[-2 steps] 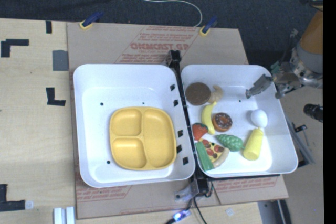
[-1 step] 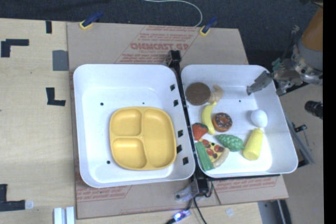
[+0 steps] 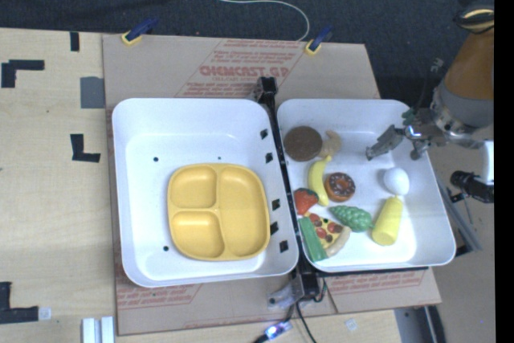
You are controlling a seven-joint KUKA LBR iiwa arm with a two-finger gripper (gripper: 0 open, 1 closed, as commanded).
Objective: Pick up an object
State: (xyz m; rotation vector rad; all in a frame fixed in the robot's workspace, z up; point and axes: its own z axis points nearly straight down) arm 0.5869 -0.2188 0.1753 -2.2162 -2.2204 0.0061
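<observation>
In the camera view, the gripper point(image 3: 385, 144) hangs over the upper right part of the right bin point(image 3: 434, 257) with nothing between its fingers, which look spread apart; the white egg point(image 3: 394, 181) lies just below it, with the yellow corn point(image 3: 387, 221), the doughnut point(image 3: 340, 186), the banana point(image 3: 319, 175) and the brown cookie point(image 3: 303, 142) spread through the same bin. The left bin point(image 3: 132, 173) holds a yellow tray point(image 3: 218, 211). This looks like the approach step: next the arm must settle over one item, probably the egg, descend and close on it.

Grey arm with orange band at right — claw point(image 3: 385, 145) low, pointing left.
</observation>
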